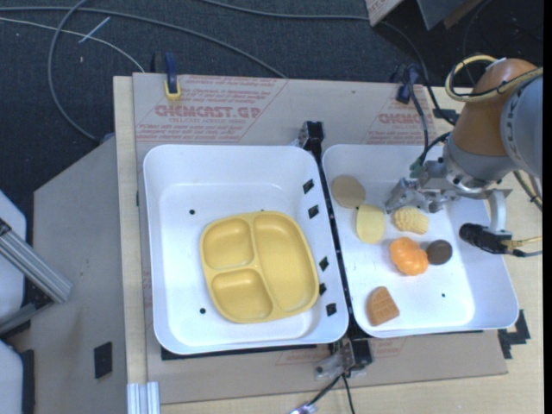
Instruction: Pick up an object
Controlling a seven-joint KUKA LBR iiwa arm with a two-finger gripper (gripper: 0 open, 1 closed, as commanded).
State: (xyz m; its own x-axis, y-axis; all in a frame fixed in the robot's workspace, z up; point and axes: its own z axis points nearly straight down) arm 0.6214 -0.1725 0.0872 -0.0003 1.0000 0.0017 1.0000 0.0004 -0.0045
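The gripper [412, 195] hangs low in the right bin [483, 304], just far of a ribbed yellow corn piece [411, 222] whose long axis runs left-right; how wide the claw is, I cannot tell. Nearby lie a smooth orange [408, 257], yellow wedge [370, 224], tan disc [348, 190], brown ball [439, 252] and bread [382, 305]. A glossy yellow tray [257, 266] fills the left bin [164, 231].

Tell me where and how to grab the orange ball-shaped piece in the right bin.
Grip the orange round piece across its middle, coming straight down from above. It looks rounded, so any width probably suits. Set the fingers upper-left and lower-right: the dark brown piece touches its right side, and the ridged yellow piece sits close above. The gripper hovers just beyond that.
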